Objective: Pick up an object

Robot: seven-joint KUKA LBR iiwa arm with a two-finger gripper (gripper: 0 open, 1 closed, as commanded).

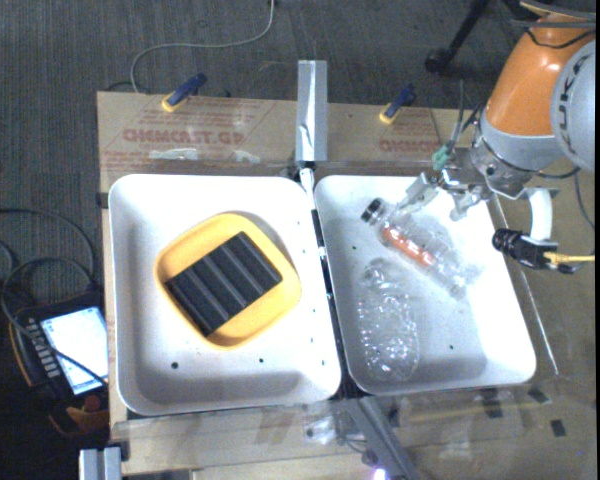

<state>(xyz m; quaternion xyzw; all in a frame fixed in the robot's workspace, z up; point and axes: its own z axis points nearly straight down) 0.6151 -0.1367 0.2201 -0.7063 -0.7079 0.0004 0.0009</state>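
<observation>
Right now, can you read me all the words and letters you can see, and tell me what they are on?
"CHEMICAL..." in faded red print on the brown cardboard sheet behind the left bin; the rest is too blurred to read.
More red print on the cardboard behind the right bin, unreadable.
Dark letters on the arm's grey shell, cut off and blurred.
Orange label on the clear bottle, too small.

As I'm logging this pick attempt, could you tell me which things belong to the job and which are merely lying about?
Job:
gripper
clear bottle with orange label
crumpled clear bottle
yellow and black object
right bin
left bin

Lying about:
two clamps
handheld device
</observation>
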